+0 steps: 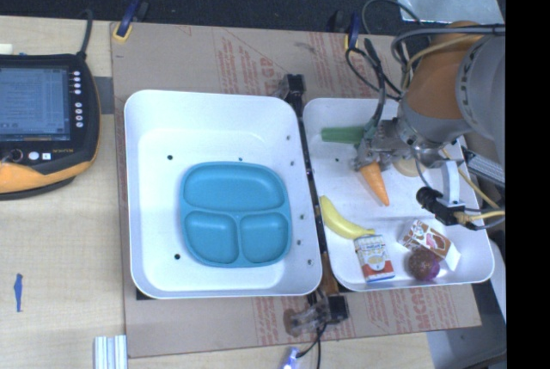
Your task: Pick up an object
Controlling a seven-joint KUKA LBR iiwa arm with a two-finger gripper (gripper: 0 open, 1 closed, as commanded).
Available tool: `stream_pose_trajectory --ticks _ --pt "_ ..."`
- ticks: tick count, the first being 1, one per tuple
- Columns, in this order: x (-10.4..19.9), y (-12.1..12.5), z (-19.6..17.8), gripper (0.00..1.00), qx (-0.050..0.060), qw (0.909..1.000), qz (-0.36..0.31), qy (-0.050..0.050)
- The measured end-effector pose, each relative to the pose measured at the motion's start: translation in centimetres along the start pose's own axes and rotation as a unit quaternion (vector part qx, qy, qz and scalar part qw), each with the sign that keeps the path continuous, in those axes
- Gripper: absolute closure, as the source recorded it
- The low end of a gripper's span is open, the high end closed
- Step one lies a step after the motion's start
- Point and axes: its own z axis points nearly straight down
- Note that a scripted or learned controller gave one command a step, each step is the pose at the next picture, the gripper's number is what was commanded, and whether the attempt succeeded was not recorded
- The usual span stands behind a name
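Over the right bin [481, 273], the gripper [378, 156] is low at the top end of the carrot [375, 183]; if it is open or closed I cannot tell. Beside the carrot lies a green piece [342, 134], below it a banana [342, 221], then a small carton [374, 258], a packet [427, 238] and a dark fruit [423, 265].

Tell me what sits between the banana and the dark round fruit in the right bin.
In the camera view, a small carton lies between the banana and the dark round fruit, with a small wrapped packet just above the fruit.
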Motion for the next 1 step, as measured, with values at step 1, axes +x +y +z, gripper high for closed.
stream_pose_trajectory --ticks 1 --pt "6.67 -2.08 -9.05 1.0 -0.003 1.0 0.002 0.001"
